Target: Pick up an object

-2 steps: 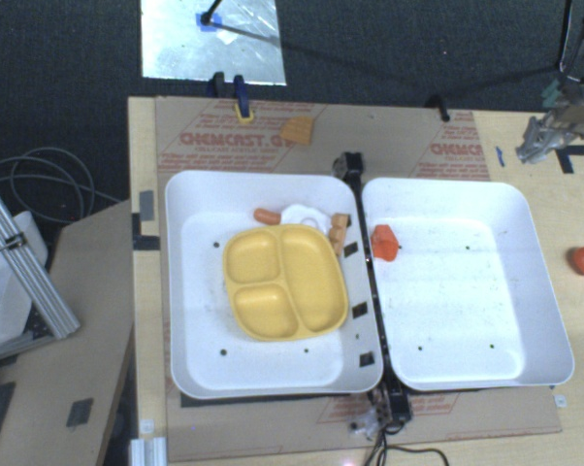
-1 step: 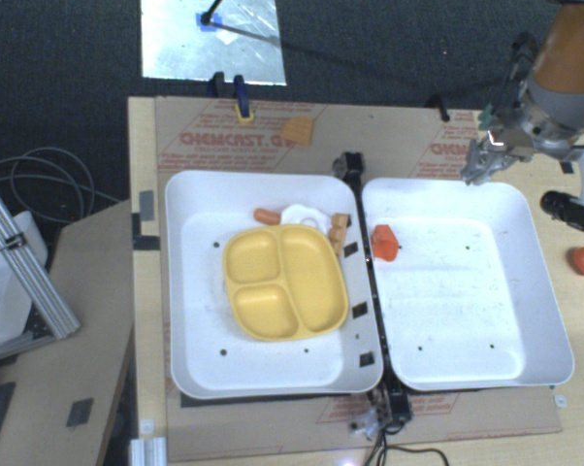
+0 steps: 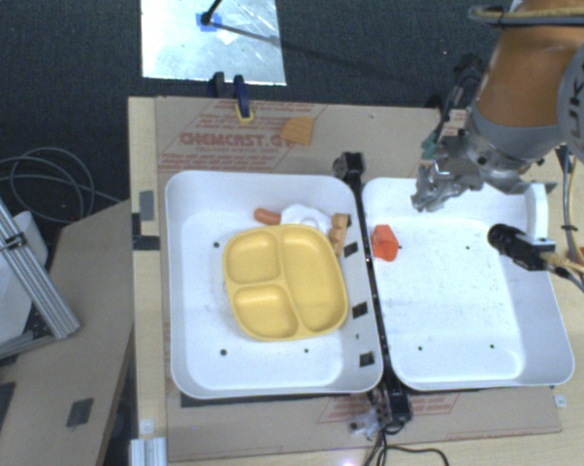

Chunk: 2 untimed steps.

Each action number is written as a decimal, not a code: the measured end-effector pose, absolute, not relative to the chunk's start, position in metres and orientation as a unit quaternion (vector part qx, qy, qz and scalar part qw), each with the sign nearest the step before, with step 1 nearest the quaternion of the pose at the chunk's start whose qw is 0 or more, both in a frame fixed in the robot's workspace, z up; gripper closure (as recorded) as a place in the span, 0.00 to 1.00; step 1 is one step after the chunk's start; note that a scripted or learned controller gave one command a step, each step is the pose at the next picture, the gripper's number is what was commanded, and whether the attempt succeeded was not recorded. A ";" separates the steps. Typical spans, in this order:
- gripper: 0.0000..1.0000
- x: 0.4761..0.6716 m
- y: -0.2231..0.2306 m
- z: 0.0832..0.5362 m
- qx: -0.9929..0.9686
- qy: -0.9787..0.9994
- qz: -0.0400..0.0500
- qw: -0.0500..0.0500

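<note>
- Hovering over the far edge of the right bin (image 3: 525, 357), the gripper (image 3: 430, 198) hung from the grey arm; whether it was open or closed could not be told
- An orange block (image 3: 384, 243) lay in the right bin near its left wall, apart from the gripper
- The left bin (image 3: 190, 357) held a yellow divided tray (image 3: 283, 282), with a small orange sausage (image 3: 267, 216) and a tan piece (image 3: 340, 229) just beyond it

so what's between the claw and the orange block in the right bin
Nothing: in the camera view, only bare white bin floor separates the claw from the orange block.
</note>
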<state>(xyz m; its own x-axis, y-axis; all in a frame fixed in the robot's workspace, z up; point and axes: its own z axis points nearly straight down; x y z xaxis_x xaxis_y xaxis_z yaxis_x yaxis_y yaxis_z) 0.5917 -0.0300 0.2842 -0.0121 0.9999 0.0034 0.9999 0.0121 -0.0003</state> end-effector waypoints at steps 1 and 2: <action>1.00 0.603 -0.076 0.178 -0.708 -0.706 0.003 0.002; 0.00 0.605 -0.074 0.184 -0.707 -0.707 0.000 -0.001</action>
<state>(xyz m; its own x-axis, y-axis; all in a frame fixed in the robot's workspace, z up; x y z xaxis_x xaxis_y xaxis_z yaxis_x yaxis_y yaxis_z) 0.6047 -0.0739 0.1843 -0.0009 1.0000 -0.0002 1.0000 0.0009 0.0013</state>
